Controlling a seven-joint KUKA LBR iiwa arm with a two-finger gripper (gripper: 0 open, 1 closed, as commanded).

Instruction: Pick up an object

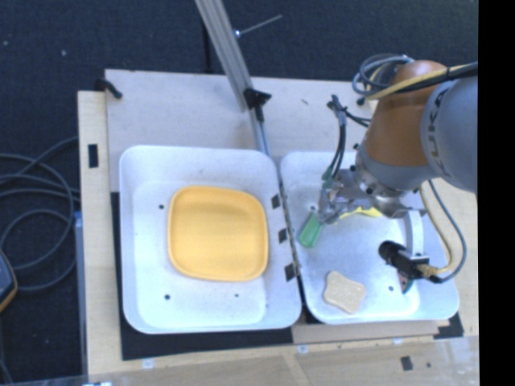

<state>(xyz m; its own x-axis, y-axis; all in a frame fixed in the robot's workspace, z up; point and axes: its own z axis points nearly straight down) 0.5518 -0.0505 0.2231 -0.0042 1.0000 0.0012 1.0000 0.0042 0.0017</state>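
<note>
Seemingly aimed at the green object [310,232], at nine o'clock in the right bin [366,252], just beneath the gripper [325,209]; cannot tell whether open, closed or gripping it.

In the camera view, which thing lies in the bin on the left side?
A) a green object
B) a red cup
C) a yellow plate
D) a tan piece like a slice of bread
C: the yellow plate lies flat in the middle of the left bin, while the green object and the tan bread-like piece are both in the right bin.
</note>
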